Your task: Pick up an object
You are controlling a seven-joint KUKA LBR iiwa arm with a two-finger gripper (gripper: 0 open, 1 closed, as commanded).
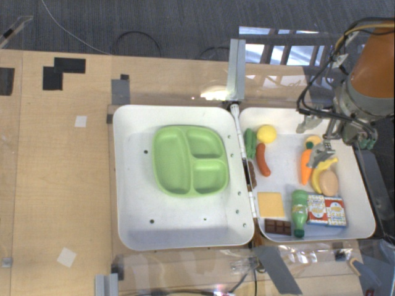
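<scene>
The right white bin (365, 209) holds several toy foods. My gripper (320, 155) hangs low over its right side, just above an orange carrot (305, 167) and a yellow banana (319, 176). A tan bun (330, 183) lies beside the banana. Farther left lie a yellow lemon (266, 134), a red sausage (263, 160) and a green cucumber (250, 144). Toward the front are a cheese slice (270, 204), a green bottle (299, 212), a colourful box (327, 211) and a chocolate bar (278, 227). Nothing shows as lifted.
In the left white bin (133, 221) sits a green divided plate (189, 160). A metal divider (242, 159) runs between the bins. The arm's orange band (375, 66) and cables stand over the right bin's far right corner.
</scene>
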